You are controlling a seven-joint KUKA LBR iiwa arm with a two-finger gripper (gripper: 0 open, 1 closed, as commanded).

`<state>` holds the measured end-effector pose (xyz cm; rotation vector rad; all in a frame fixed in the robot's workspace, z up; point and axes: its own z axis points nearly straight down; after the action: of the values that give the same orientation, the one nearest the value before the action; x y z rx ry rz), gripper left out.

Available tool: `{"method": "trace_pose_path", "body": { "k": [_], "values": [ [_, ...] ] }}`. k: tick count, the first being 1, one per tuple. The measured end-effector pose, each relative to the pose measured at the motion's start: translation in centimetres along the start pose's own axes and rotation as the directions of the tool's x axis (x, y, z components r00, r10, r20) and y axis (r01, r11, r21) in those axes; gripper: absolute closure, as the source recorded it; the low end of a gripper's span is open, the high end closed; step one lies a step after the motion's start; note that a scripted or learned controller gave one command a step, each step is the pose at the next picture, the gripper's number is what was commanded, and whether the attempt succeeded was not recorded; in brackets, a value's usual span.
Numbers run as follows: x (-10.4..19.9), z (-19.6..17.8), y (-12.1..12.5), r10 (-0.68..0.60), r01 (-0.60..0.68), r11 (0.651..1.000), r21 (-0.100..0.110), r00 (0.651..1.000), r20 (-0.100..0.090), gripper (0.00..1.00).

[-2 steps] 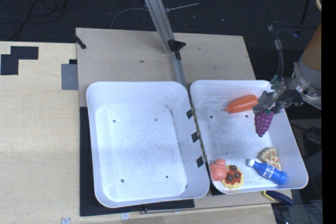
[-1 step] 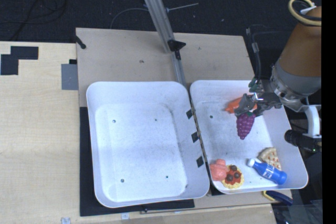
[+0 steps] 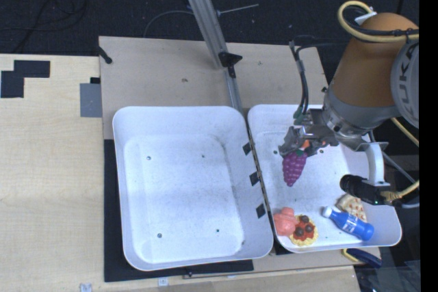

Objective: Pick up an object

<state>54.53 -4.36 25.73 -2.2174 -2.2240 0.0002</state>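
Camera view, looking down at a slant on the counter [image 3: 164,72]. Two shallow white bins side by side: left bin [image 3: 179,184], right bin [image 3: 267,121]. The grey arm with its orange band [image 3: 373,55] comes in from the right and sits over the right bin. The hand [image 3: 299,145] points down over the upper middle of that bin, closed narrow on the top of a bunch of purple grapes [image 3: 293,167]; the bunch hangs straight below the fingers, its shadow on the bin floor beside it. Whether the bunch's lower end touches the floor, I cannot tell. Along the near edge of the right bin: a pink-red toy [image 3: 285,219], touching a small tart with dark berries [image 3: 303,232] just to its right; a blue bottle with a white cap [image 3: 349,223] lying on its side near the right corner; a waffle-patterned piece [image 3: 354,204] just behind the bottle. A slanted metal rail [image 3: 205,17] stands at the back of the counter.
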Motion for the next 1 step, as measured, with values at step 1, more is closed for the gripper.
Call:
{"method": "trace_pose_path", "body": {
  "k": [1],
  "values": [
    [5.09, -0.34, 1.02, 0.0, 0.0, 1.0, 0.0, 1.0, 0.0, 1.0]
  ]
}}
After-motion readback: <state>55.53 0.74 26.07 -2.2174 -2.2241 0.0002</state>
